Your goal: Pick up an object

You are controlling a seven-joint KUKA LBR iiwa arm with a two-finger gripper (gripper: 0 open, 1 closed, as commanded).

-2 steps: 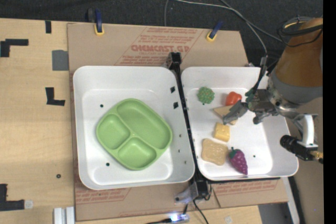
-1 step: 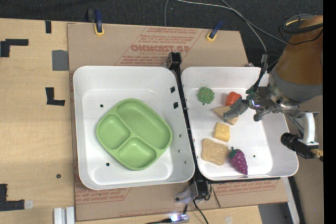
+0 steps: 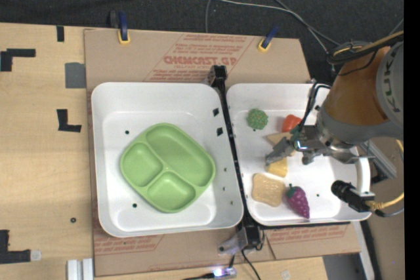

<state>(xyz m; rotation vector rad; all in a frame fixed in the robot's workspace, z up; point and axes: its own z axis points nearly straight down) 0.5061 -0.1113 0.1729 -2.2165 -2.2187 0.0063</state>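
Nearest the camera, along the right bin's (image 3: 262, 220) front wall, lie a purple bunch of grapes (image 3: 297, 200), knobbly, its long axis slanting down toward the right corner, and just left of it a pale tan slice of bread (image 3: 267, 189), flat and squarish; both sit close to the rim with little room in front. Just beyond, a small yellow wedge (image 3: 278, 169) lies under the gripper (image 3: 281, 153), whose dark fingers stand parted, nothing between them, tips over the wedge and pointing left. Farther back are a bumpy green broccoli floret (image 3: 257, 119) and an orange-red piece (image 3: 291, 122) partly behind the arm; open white floor lies around the floret. In the left bin (image 3: 105, 115) a smooth green divided plate (image 3: 167, 167) sits tilted, clear margin all round.
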